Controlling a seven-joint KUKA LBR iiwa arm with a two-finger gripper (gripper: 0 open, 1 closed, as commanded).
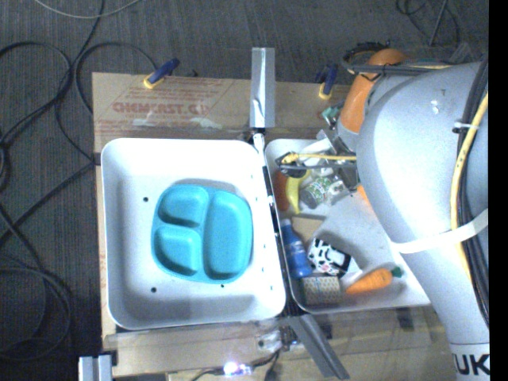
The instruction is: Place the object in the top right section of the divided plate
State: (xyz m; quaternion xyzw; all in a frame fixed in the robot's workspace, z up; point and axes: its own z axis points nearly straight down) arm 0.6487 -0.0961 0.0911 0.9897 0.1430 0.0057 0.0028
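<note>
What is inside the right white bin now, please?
The right bin holds a carrot, a blue bottle, a black-and-white item and a yellow object. The arm covers its right side.

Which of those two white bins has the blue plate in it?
The left bin. The blue divided plate lies flat in its middle, alone. The right bin holds a jumble of small things instead, such as a toy carrot and a blue bottle.
</note>
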